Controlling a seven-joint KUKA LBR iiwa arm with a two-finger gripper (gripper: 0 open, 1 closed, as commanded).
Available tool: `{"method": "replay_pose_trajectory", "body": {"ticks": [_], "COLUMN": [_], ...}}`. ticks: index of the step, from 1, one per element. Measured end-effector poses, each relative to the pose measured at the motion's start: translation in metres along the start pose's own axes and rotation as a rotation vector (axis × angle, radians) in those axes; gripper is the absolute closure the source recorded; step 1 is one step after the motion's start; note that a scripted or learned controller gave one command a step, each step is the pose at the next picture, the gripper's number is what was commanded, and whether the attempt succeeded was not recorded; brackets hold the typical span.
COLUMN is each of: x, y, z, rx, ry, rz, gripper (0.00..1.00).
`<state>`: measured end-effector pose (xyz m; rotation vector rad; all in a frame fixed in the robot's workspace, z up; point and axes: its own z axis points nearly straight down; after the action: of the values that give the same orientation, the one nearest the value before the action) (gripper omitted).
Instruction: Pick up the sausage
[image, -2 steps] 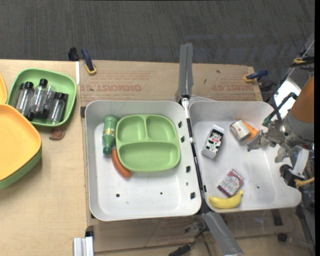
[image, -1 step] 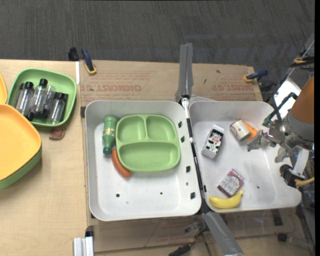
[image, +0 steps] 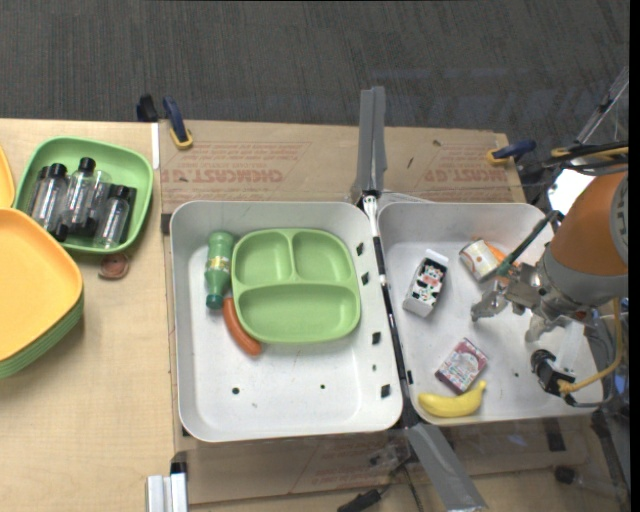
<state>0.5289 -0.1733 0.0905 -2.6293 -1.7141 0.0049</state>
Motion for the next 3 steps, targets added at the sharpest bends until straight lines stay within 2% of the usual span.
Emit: {"method": "replay_pose_trajectory", "body": {"ticks": [1,2,3], "x": [-0.001,-0.048,-0.048], "y": [0.0,-0.004,-0.004], "z": [-0.008,-0.009,-0.017], "rx": [0.002,0.0,0.003], "ry": [-0.001,0.0,0.0], "rz": [0.003,-0.007,-0.006], "gripper": [1.0,1.0,1.0]}}
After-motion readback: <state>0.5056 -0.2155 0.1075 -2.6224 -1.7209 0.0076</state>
